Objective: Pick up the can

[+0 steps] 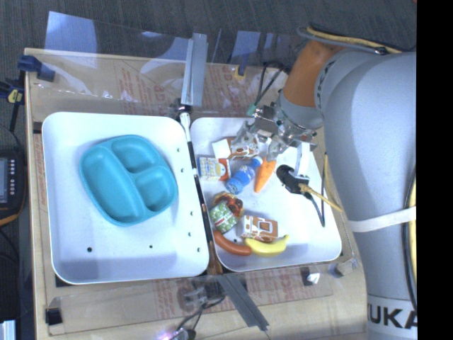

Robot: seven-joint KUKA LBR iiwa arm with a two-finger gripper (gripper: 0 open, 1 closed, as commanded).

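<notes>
Nearest the camera, a yellow banana [269, 246] is laid along the front wall of the right bin [329, 250], and a glossy red sausage [231, 244] is tucked against its left end. Just behind the banana a small brown-and-white carton [259, 227] is parked.

The can [224, 215] is found right behind the sausage, close to that bin's left wall. It's pretty boxed in, with the sausage in front and the carton just to its right. It's a short round thing wrapped in a busy green-and-red label. Whether it's upright or tipped can't really be told.

Next door, the left bin [64, 246] is taken up by a blue plate [127, 179], smooth plastic with rounded corners, divided into three compartments.

Further back in the right bin a blue bottle [241, 178] is laid on a slant, with a tapered orange carrot [263, 175] just beside it on the right. A little white carton with printed sides [209, 167] is set near the left wall, and another printed carton [242, 148] is seen behind the bottle.

At the far end the gripper [272, 144] is hung over that last carton and the carrot's top, well apart from the can. It's shiny metal, and nothing can be made out in its grasp. Whether it's open or closed can't be told from this angle. Behind it the smooth grey arm [368, 154] is topped by the orange band [308, 73].
</notes>
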